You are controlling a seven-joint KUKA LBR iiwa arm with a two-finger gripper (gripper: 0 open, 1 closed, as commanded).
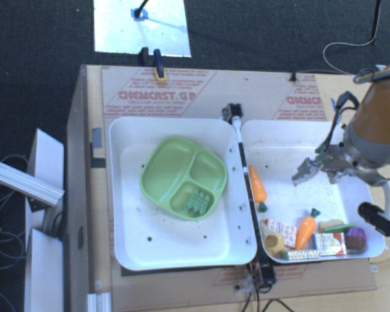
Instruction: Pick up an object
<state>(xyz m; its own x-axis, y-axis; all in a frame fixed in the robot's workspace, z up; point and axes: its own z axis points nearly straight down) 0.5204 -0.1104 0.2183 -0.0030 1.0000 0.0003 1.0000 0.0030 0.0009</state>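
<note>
A bench over dark carpet bears two white bins; the left bin (136,252) has a green plate (175,171). The right bin (279,142) keeps toys along its near edge: a carrot (257,186) by the divider, another carrot (305,231) in the heap. The step looks like the approach: nothing is held. The gripper (305,172) hangs above bare floor, fingers apart, arm slanting in from the right. Next it must shift toward a carrot and descend.

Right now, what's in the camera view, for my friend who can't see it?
A robot gripper hovers over the right bin, above toy food: two carrots and small packets. The left bin holds a green divided plate.
</note>
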